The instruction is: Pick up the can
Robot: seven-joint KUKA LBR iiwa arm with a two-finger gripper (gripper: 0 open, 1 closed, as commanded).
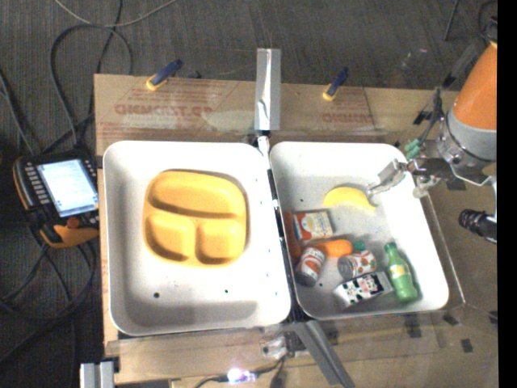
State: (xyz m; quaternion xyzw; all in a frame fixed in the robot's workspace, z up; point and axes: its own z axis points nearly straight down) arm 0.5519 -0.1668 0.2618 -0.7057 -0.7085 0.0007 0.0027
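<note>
Lying on its side in the right bin (420, 217), the can (358, 263) sits low in the clutter, its red-and-white label facing up. Touching it on the upper left is a carrot (333, 248), which lies across the bin between the can and a small box (313, 225) with a red and white front. Left of the can, a second can (310, 265) lies tilted near the bin's left wall, just beside the carrot's end. Below the can a carton (361, 289) with dark print rests on its side, and to the right a green bottle (400, 272) lies with its cap pointing up the bin; both are close to the can, though whether they touch it is hard to tell.

Higher in the same bin a banana (350, 196) lies by itself on the white floor. The gripper (384, 181) hangs just beside the banana's right end, well apart from the can. One pale finger shows, angled down toward the left; whether the jaws are apart or together I cannot tell, and nothing is seen between them. The arm (477, 107) comes in from the right, its orange band above the grey wrist.

The left bin (121, 241) holds a yellow tray (196, 216) with three compartments. A tablet (63, 186) lies left of the bench.
</note>
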